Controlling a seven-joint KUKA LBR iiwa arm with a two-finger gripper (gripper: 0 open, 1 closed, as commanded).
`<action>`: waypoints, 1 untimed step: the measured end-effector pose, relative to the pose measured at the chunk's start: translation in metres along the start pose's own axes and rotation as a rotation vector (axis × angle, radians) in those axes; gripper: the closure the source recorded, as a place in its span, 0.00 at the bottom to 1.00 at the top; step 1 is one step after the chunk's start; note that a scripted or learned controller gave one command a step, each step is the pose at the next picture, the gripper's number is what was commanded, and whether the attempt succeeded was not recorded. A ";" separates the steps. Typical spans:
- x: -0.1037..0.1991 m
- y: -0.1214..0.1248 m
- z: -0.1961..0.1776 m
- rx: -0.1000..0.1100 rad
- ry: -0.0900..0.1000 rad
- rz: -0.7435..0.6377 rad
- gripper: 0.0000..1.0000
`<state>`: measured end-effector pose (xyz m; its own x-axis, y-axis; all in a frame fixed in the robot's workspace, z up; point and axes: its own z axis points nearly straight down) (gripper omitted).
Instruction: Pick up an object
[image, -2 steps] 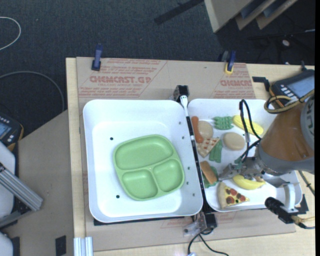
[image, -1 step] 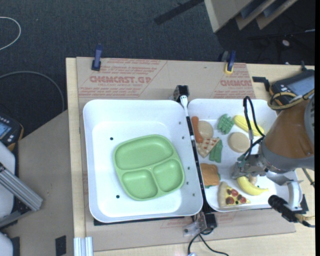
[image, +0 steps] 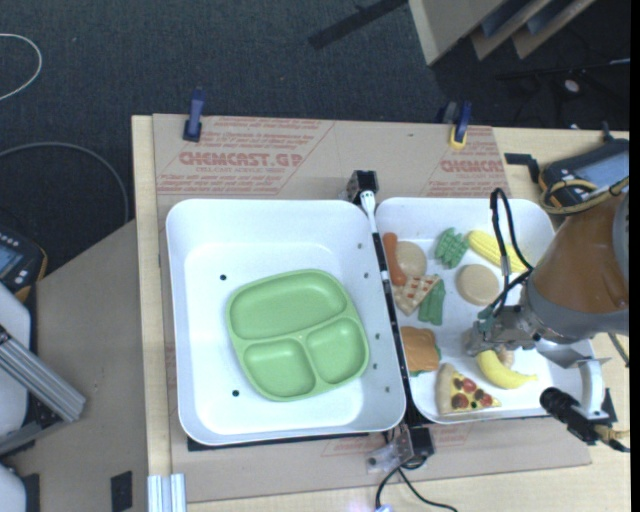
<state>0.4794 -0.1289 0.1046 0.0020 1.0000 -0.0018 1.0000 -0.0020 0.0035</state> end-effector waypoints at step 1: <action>0.040 0.000 -0.014 0.001 0.003 -0.007 1.00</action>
<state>0.4796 -0.0886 0.1190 -0.0046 1.0000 0.0008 1.0000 0.0046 0.0020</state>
